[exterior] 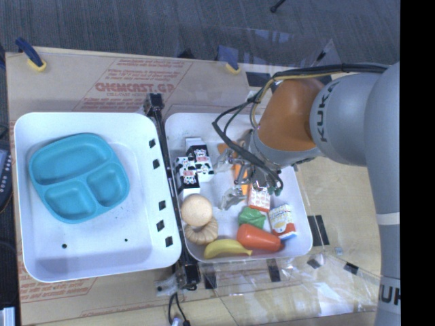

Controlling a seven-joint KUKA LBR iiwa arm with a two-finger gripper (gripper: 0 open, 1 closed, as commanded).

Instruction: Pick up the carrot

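Observation:
The carrot (pixel 259 238) is an orange-red tapered toy with a green top (pixel 251 217). It lies near the front of the right bin (pixel 302 202), next to a yellow banana (pixel 226 248). My gripper (pixel 234 178) hangs low in the middle of this bin, up and to the left of the carrot and apart from it. A small orange piece (pixel 236 170) shows at the gripper, and I cannot tell what it is. The grey arm with its orange band (pixel 289 117) hides the back right of the bin.
Also in the right bin are a black-and-white cow-print carton (pixel 194 163), a round beige bun (pixel 197 210), an orange-and-white packet (pixel 259 199) and a small white bottle (pixel 281 221). In the left bin (pixel 27 250) sits a blue divided plate (pixel 77 175).

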